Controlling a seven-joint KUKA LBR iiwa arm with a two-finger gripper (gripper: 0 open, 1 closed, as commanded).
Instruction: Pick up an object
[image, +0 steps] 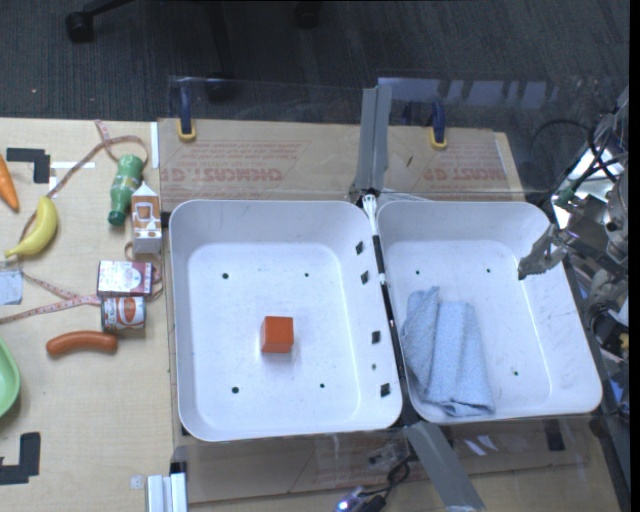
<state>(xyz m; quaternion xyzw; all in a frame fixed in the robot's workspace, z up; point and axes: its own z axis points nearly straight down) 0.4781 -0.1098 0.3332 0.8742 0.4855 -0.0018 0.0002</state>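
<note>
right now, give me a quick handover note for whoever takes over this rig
Claw: at the right edge of the right bin, over its rim, holding nothing that can be seen; finger state can't be told.
Things: orange block sits in the middle of the left bin. Blue cloth, folded, lies in the right bin toward its near left side.
Done: nothing picked up yet; both things rest on the bin floors.
Left: bring the claw over one of them, grasp and lift. The cloth is closer to the claw.

You see an orange cube resting flat near the left bin's middle. A light-blue cloth lies crumpled in the right bin.
</note>
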